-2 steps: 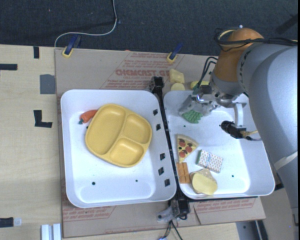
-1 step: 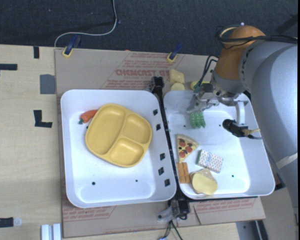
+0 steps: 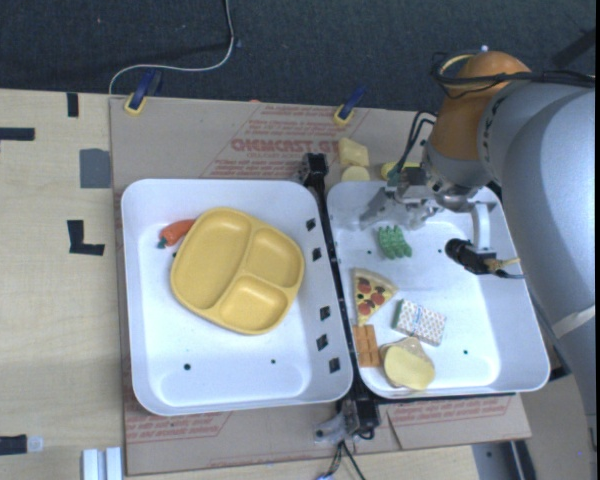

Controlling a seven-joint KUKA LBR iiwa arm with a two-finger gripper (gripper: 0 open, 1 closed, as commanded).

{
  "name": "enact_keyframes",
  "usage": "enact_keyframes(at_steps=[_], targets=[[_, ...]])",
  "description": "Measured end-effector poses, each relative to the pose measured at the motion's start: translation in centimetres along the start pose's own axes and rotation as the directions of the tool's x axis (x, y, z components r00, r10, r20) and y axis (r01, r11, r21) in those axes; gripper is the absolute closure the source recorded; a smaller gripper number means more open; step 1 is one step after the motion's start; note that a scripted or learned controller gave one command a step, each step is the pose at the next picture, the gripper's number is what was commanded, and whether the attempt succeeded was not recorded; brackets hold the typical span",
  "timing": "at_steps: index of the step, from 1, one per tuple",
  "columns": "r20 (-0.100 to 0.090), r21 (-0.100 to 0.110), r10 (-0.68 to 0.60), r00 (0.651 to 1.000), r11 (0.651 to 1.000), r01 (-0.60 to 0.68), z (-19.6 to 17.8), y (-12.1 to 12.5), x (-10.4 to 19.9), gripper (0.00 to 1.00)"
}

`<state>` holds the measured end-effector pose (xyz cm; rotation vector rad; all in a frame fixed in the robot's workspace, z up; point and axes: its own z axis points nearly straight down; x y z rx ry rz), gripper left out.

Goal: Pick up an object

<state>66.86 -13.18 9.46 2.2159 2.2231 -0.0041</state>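
Observation:
The right bin point(image 3: 500, 353) holds a green ridged toy point(image 3: 392, 240), a pizza slice toy point(image 3: 372, 293), a white patterned packet point(image 3: 420, 321), a pale yellow round piece point(image 3: 410, 365) and an orange-brown stick point(image 3: 366, 345). My gripper point(image 3: 398, 208) hangs at the far end of this bin, just beyond the green toy and close above it. Nothing shows held in it. The arm's orange band point(image 3: 470, 98) rises behind it.
The left bin point(image 3: 150, 368) carries a yellow divided plate point(image 3: 238, 268) with an orange carrot toy point(image 3: 176, 232) at its far left edge. Two pale yellow blocks point(image 3: 353, 155) lie on the cardboard beyond the bins. The grey arm body point(image 3: 560, 198) covers the right side.

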Motion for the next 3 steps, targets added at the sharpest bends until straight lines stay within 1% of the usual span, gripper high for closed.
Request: enact_keyframes(at_steps=[1,2,3], targets=[[-0.001,0.0,0.002,1.0,1.0,-0.002,1.0,-2.6,-0.3,0.0],[-0.002,-0.001,0.002,1.0,1.0,-0.002,0.0,-2.5,-0.2,1.0],[-0.006,-0.008,-0.005,1.0,1.0,0.005,-9.6,-2.7,6.9,1.0]])
